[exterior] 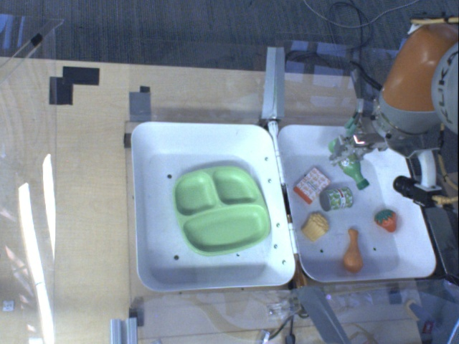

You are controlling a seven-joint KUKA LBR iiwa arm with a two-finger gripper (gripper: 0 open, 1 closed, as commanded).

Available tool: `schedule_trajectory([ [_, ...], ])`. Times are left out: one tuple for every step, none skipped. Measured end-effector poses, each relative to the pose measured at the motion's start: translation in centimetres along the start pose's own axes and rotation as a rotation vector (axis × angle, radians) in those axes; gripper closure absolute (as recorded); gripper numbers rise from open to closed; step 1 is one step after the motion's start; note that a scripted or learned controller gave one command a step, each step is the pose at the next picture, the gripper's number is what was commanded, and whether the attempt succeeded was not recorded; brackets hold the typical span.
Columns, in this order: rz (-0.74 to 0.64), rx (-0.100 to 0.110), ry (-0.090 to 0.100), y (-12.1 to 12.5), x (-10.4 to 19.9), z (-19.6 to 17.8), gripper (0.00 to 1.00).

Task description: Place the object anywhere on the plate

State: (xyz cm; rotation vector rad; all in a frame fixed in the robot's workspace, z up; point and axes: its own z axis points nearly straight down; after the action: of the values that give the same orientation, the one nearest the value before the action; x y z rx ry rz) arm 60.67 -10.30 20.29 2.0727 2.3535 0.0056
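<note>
The end effector hangs over the right bin's far side, just above a green bottle; whether it grips cannot be told. The picking step looks underway. Next comes a secure lift and carry left to the green plate.

Your arm reaches in from the right, its orange band high near the right bin's far right corner and the grey wrist angled down and leftward. Your gripper hangs over that bin's far edge, roughly midway along it, its fingertips too cluttered to read.
</note>
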Motion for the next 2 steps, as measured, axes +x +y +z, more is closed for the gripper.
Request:
schedule_trajectory([
  [-0.021, 0.007, 0.002, -1.7, 7.7, 1.9, 1.0],
  [0.108, 0.005, 0.002, -4.7, 15.6, 1.8, 1.0],
])
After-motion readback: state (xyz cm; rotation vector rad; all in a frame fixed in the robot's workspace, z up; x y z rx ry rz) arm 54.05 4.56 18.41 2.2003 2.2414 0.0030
